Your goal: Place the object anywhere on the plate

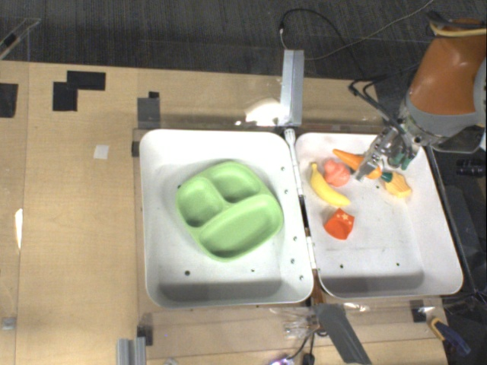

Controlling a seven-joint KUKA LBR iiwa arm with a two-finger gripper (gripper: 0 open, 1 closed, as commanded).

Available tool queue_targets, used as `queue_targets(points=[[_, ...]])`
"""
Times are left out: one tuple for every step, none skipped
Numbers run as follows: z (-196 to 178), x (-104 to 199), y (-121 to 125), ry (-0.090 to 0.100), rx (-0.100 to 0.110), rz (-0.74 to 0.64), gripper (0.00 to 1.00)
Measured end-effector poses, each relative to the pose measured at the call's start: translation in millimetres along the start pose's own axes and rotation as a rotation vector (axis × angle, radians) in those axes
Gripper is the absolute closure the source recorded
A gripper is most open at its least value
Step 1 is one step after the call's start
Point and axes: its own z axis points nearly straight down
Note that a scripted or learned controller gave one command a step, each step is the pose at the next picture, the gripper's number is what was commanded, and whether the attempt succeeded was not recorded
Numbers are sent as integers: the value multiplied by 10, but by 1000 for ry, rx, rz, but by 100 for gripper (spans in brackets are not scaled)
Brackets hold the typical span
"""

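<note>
One arm point(449, 82) angled down-left, gripper point(373, 166) low over carrot point(348, 158)

The grey arm point(449, 82) reaches in from the right, its orange band uppermost. Its gripper point(378, 163) points down and leftward.

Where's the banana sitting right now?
The banana lies in the right bin, near its left wall, just below the pink fruit and above the red object.

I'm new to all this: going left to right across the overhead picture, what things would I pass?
Green plate → banana → red piece → tool → yellow item.
</note>
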Motion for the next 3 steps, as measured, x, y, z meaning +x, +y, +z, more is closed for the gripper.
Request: queue_targets(points=[[230,621,178,5,1,-11,100],[220,1298,483,5,0,-81,100],[220,1297,481,5,0,-80,0]])
